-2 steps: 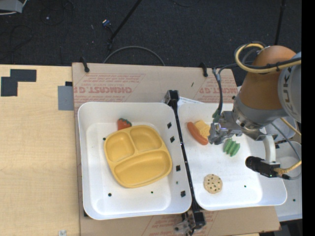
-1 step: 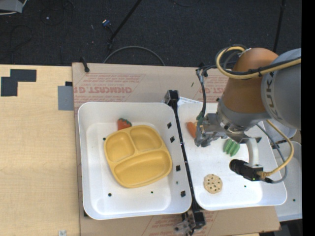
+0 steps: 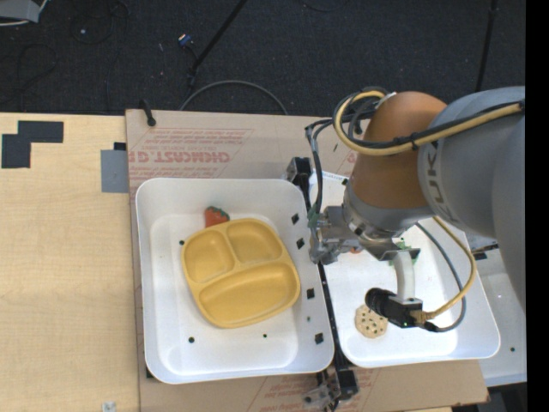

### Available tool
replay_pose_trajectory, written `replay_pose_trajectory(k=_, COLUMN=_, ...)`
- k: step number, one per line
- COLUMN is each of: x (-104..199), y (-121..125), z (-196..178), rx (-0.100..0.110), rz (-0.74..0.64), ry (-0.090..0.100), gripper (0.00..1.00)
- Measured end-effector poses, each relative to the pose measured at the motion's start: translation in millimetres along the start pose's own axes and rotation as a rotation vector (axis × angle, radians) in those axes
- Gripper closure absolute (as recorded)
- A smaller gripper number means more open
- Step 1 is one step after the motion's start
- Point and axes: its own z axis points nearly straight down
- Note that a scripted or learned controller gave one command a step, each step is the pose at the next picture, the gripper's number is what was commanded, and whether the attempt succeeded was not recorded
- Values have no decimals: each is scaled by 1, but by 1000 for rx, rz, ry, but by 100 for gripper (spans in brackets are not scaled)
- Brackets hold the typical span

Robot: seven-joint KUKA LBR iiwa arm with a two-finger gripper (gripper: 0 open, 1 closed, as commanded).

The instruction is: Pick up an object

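Yellow divided plate [image 3: 241, 271] in the left bin [image 3: 163, 337], orange-red toy [image 3: 216, 216] just behind it, tan chip cookie [image 3: 371, 322] in the right bin [image 3: 482, 337], gripper [image 3: 328, 245] low by the bins' shared edge, spread or pressed together cannot be told, cardboard [image 3: 189, 144] beneath with upside-down red print, roughly "CHEMCAST".

Two bins stand side by side on the bench [image 3: 60, 273] — the left bin [image 3: 146, 273] close beside the right bin [image 3: 480, 333]. In the left bin a divided plate [image 3: 240, 269] lies near the middle, and a small food piece [image 3: 216, 216] lies just behind it, touching its far rim. In the right bin a cookie [image 3: 370, 322] lies near the front left corner — the arm [image 3: 403, 170] hangs over the far left part.
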Motion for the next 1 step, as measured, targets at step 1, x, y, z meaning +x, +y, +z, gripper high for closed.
replay_pose_trajectory(k=1, x=45, y=-2, z=4, rx=0, rz=1, ry=-1, gripper=100)
